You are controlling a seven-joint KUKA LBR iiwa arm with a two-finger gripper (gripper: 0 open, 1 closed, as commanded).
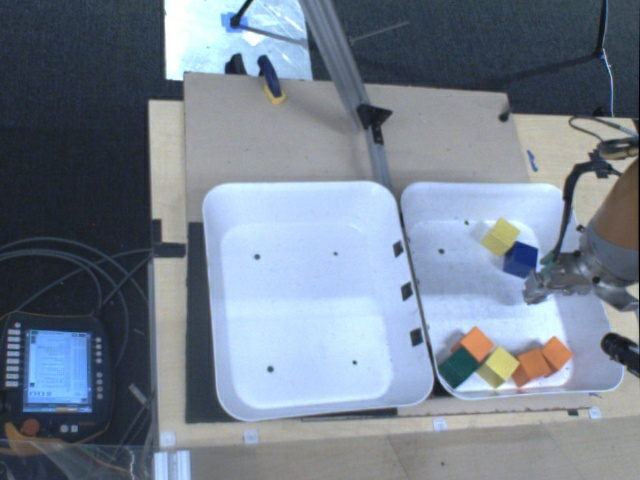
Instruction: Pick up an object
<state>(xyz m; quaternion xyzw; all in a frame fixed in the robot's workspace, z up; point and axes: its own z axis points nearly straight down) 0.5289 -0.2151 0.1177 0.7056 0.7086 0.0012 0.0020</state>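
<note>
blue cube [520, 259] sat in the right white plastic bin [440, 208], touching a yellow cube [500, 236]. i saw the metal gripper [536, 289] just beside it; finger state unclear.

I count two white bins: the left bin [300, 298] and the right bin [450, 238]. In the right one I see seven blocks: two yellow [500, 235] [497, 366], one blue [520, 259], three orange [477, 344] [531, 365] [556, 352], and one green [458, 368]. One handheld control screen [55, 373] sits off the bench.
</note>
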